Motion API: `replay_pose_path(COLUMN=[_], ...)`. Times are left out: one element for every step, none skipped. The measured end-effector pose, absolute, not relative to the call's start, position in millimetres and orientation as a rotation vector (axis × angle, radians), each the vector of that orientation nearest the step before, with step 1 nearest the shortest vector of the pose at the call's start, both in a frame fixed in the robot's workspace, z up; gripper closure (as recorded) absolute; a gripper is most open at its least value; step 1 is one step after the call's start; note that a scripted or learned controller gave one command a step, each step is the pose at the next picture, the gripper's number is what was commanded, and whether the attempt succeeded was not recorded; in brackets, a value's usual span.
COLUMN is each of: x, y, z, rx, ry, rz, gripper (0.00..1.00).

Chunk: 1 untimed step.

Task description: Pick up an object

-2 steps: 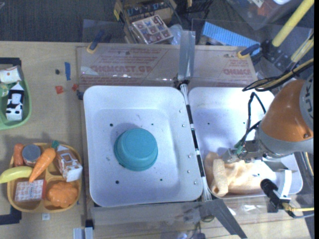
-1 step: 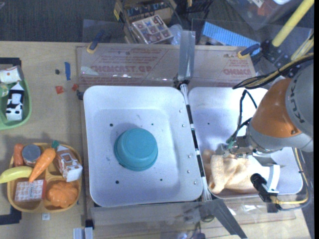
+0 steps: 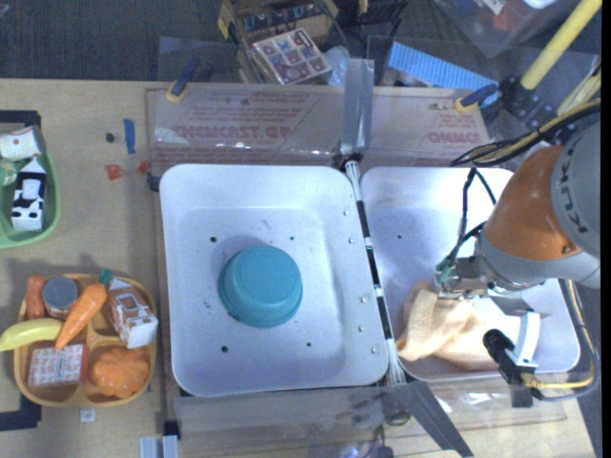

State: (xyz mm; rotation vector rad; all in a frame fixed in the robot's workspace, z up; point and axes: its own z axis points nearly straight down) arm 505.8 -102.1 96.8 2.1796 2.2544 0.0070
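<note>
A teal bowl (image 3: 262, 286) lies upside down in the middle of the left bin (image 3: 191, 198). A crumpled tan cloth (image 3: 434, 330) lies in the right bin (image 3: 401, 198) against its near left wall. My gripper (image 3: 456, 287) is low in the right bin, right at the cloth's upper right edge. The grey and orange arm covers the bin's right side and hides the fingertips.
Left of the bins, a yellow tray (image 3: 19, 375) holds toy food: a carrot, a banana and others. A green dish (image 3: 48, 222) sits at the far left edge. Clear plastic sheeting and boxes lie behind the bins.
</note>
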Motion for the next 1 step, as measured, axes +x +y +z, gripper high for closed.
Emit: replay_pose_path(x=[556.0], y=[-69.1], z=[181.4], rx=[2.290], ry=[2.156], rz=[-0.009], gripper=[1.00])
